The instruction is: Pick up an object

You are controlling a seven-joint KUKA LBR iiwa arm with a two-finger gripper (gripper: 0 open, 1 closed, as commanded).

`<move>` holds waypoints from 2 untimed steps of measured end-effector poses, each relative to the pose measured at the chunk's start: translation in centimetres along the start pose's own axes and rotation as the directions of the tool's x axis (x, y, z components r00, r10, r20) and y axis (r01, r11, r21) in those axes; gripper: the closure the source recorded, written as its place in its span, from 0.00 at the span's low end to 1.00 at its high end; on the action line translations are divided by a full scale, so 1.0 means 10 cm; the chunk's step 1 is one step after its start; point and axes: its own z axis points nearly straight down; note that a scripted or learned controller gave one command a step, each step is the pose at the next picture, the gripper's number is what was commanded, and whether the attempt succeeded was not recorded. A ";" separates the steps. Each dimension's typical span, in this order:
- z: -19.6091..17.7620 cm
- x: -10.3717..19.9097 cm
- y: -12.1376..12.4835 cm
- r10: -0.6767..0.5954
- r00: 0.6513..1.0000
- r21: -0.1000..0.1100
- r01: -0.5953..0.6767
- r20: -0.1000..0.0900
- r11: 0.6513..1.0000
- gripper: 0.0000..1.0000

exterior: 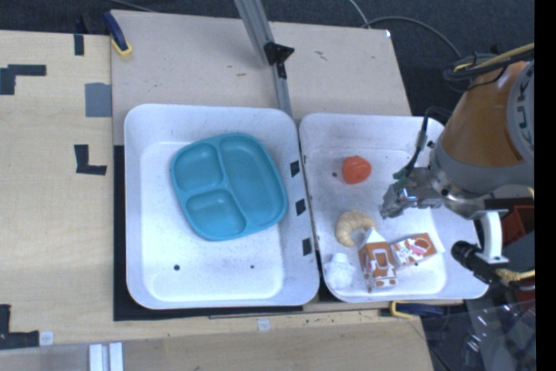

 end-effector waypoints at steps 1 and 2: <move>-0.30 0.00 0.01 0.000 1.000 0.000 0.000 0.000 1.000 1.00; -0.33 0.39 0.25 -0.005 1.000 0.002 0.005 -0.002 1.000 1.00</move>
